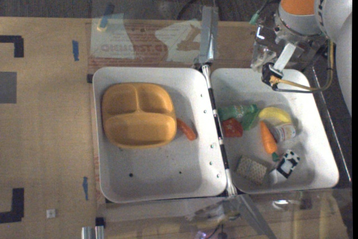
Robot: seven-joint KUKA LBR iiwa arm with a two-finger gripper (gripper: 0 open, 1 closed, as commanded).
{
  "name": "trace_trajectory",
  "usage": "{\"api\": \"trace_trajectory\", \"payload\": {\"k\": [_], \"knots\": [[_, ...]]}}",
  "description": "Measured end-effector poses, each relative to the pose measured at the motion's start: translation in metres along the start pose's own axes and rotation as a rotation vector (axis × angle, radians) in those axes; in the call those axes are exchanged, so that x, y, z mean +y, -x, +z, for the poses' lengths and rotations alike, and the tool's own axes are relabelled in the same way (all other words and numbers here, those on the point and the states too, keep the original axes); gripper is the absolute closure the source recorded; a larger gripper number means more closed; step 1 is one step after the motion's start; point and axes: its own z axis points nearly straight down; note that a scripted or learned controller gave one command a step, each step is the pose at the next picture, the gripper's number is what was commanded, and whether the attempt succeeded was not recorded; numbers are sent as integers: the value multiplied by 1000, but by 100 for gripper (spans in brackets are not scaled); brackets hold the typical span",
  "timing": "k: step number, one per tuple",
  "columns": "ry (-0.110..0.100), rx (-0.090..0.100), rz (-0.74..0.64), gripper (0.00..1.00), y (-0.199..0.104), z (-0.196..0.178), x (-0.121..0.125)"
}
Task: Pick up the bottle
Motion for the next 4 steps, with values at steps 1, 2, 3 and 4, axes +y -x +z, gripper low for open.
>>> {"api": "trace_trajectory", "payload": {"k": [1,2,3,4], "knots": [[0,0,28,100,-5,-35,-2],[-3,0,2,100,33,-10,-70],[0,0,28,100,2,-9,-67],[0,0,30,100,3,-18,-66]]}}
